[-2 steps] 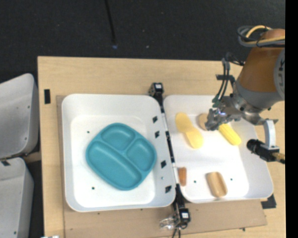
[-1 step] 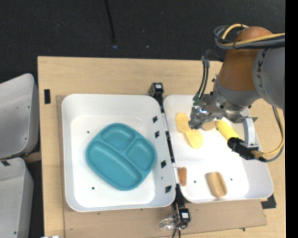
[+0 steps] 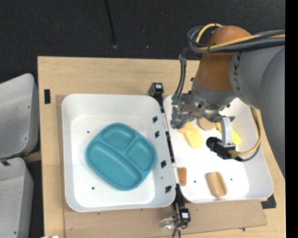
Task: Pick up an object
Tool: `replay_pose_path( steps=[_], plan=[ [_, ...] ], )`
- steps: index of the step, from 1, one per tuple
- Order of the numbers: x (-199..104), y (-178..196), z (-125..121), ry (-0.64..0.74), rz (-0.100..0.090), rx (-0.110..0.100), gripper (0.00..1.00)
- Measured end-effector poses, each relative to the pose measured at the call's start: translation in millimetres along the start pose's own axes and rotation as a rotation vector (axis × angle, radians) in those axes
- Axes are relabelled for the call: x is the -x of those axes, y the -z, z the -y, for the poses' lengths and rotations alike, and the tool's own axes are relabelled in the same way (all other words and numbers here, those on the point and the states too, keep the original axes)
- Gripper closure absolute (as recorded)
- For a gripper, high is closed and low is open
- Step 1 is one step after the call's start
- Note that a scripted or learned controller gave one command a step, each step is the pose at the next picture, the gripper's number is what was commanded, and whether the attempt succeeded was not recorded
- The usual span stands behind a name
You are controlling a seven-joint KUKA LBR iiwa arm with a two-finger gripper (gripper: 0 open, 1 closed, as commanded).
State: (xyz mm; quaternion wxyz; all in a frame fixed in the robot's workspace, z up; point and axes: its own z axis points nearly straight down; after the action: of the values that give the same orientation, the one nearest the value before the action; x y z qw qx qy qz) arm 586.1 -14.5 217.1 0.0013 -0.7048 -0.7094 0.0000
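Observation:
My gripper (image 3: 191, 117) reaches down into the right bin (image 3: 253, 182), at its upper left part, under the orange band of the arm. Just below it lies a pale yellow piece (image 3: 193, 136), touching or very close to the gripper's lower end. A tan bread-like piece (image 3: 216, 184) rests near the bin's front. A small orange-brown piece (image 3: 182, 176) lies by the bin's left wall. A bright yellow thing (image 3: 234, 138) is partly covered by the wrist hardware.
The left bin (image 3: 74, 187) holds a teal divided plate (image 3: 121, 155). A row of black clips on the divider (image 3: 167, 148) separates the bins. Cables loop from the arm over the right bin's middle.

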Motion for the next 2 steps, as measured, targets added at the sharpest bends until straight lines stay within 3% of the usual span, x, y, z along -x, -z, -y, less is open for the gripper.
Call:
replay_pose_path(
  steps=[2],
  plan=[
    [-97.3,14.2,-21.2,0.001,0.000,0.005,1.00]
  ],
)
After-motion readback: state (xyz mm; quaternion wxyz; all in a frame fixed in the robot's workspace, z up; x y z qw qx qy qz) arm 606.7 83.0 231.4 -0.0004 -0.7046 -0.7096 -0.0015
